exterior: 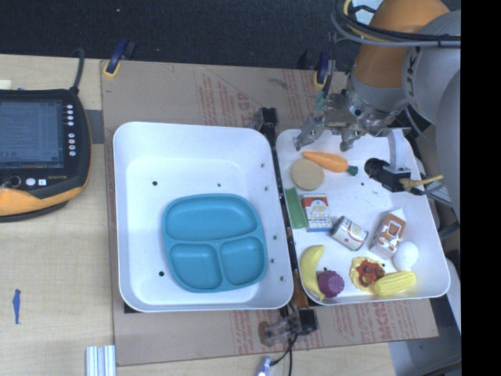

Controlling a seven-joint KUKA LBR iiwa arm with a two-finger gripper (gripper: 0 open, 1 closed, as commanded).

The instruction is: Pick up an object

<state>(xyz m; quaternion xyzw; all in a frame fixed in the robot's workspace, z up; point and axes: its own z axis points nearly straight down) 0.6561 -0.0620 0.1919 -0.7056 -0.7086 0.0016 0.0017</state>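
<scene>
My gripper (326,139) hangs over the far end of the right bin (427,210), its two fingers spread apart with nothing between them. Just in front of it an orange carrot (325,161) lies on the bin floor, and a round tan disc (308,175) sits beside that. Nearer the front are a green strip (294,207), a red and white box (316,212), a small can (349,233), a carton (388,234), a white egg (406,254), a banana (311,269), a purple item (330,282), a red and yellow item (366,272) and a corn cob (394,283).
The left bin (141,163) holds a blue divided plate (214,241). A teach pendant (35,143) lies on the bench at the far left. Clamps hold the bins at the back (268,118) and the front (286,327).
</scene>
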